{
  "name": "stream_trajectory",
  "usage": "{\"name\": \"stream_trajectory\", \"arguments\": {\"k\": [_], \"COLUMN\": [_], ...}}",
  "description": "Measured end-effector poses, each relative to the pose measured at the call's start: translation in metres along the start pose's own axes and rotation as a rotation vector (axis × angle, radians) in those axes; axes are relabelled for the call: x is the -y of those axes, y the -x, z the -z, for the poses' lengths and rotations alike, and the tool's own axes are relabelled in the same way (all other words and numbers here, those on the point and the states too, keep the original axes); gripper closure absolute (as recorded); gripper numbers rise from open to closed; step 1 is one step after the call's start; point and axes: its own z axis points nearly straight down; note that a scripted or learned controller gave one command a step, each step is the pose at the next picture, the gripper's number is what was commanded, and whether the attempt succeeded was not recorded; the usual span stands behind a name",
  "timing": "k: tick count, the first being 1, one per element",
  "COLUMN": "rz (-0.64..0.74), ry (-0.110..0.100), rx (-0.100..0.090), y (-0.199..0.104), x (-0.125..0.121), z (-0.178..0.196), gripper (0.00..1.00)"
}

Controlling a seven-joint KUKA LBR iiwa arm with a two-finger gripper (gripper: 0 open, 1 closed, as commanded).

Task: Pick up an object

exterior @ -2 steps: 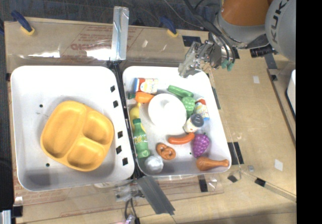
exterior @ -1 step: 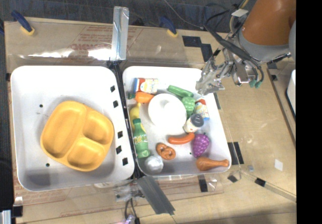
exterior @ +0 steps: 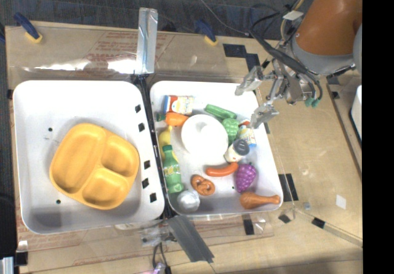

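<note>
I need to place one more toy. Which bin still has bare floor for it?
The left bin has bare floor around the yellow divided plate, widest along its far and left walls. The right bin is crowded with toy food around the white bowl.

The tan surface (exterior: 320, 168), marked with black tape squares, carried two white bins side by side and touching, the left bin (exterior: 28, 162) and the right bin (exterior: 271, 165), with clear plastic sheeting (exterior: 92, 51) lying behind them.

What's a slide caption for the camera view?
Open gripper above the right bin's far corner, toy food inside; yellow divided tray in the left bin.
</note>
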Motion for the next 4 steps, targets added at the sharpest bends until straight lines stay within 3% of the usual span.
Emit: {"name": "stream_trajectory", "arguments": {"k": [1, 2, 3, 4], "rz": [-0.048, 0.026, -0.1, 0.068], "ry": [0.004, -0.004, -0.002, -0.001], "rx": [-0.008, 0.01, 0.013, 0.004], "y": [0.019, 0.042, -0.03, 0.014], "x": [0.011, 0.001, 0.008, 0.011], "z": [-0.153, -0.179, -0.178, -0.134], "gripper": [0.0, 0.0, 0.0, 0.0]}}
